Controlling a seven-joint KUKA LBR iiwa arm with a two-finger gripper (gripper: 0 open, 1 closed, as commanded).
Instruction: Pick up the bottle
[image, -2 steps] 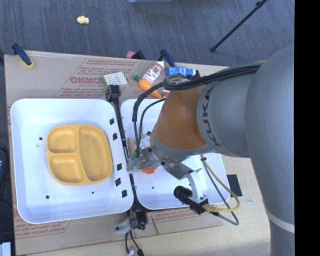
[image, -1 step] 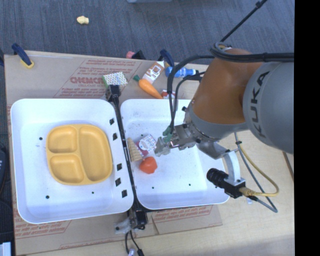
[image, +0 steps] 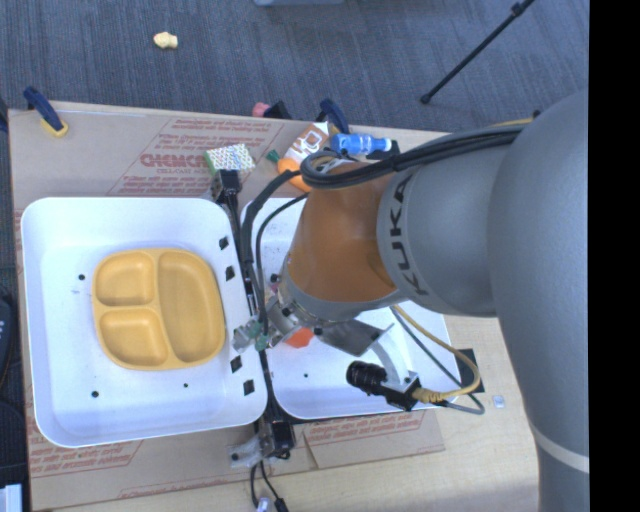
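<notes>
The arm (image: 420, 230) covers most of the right bin (image: 330, 395), hiding the gripper, so its state cannot be told. A small orange object (image: 298, 338) shows beneath the wrist; whether it is the bottle is unclear. The left bin (image: 50, 300) holds a yellow divided plate (image: 158, 306). Cardboard (image: 130, 150) covers the tabletop; dark carpet (image: 300, 50) lies beyond.
</notes>
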